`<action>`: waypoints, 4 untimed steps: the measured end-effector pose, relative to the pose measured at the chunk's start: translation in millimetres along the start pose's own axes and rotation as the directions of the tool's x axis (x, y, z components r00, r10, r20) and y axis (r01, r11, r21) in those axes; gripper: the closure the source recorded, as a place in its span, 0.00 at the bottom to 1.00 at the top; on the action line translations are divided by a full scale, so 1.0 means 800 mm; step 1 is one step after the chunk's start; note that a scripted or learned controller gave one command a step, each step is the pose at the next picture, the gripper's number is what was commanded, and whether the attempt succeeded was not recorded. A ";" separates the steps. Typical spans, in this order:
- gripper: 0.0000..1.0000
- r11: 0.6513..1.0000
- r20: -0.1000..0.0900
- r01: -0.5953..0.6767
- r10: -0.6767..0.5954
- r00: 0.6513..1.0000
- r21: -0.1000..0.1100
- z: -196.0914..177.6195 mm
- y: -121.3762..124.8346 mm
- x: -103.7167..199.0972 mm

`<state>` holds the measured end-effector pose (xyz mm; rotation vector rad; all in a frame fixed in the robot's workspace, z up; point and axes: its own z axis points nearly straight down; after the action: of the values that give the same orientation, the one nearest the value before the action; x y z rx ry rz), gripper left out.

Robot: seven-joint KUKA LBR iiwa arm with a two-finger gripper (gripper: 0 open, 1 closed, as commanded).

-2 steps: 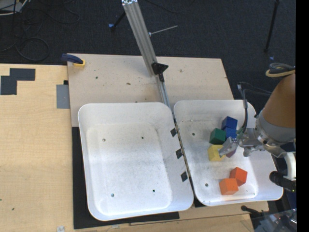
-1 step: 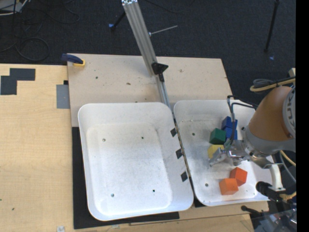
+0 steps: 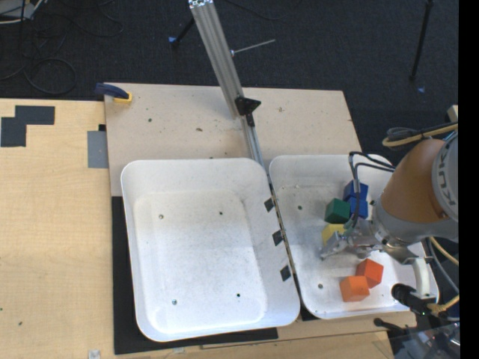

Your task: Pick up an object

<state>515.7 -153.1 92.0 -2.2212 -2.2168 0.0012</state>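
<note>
We see a dark carpeted floor (image 3: 314, 28) strewn with black cables (image 3: 45, 73). A pale wooden tabletop (image 3: 187, 122) meets a lighter board (image 3: 52, 223), and a slanted aluminium rail (image 3: 221, 54) rises overhead.

A silver metal rail (image 3: 222, 54) slants up from the seam between the bins toward the top of the view, with a checkered tag (image 3: 200, 1) at its far end and a black clamp (image 3: 246, 105) partway down. A blue and yellow clamp (image 3: 113, 92) sits at the plywood board's (image 3: 179, 122) far left corner. Black cables (image 3: 45, 69) lie on the dark carpet (image 3: 329, 36) beyond.
</note>
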 end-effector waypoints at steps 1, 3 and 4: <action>1.00 1.000 -0.002 -0.005 0.005 1.000 0.002 -0.012 -0.001 -0.001; 1.00 1.000 0.003 0.002 -0.002 1.000 -0.006 -0.142 0.002 -0.019; 1.00 1.000 0.002 0.003 -0.003 1.000 -0.004 -0.176 0.003 -0.021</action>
<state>518.5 -169.9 232.6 -2.2215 -2.2230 -0.0010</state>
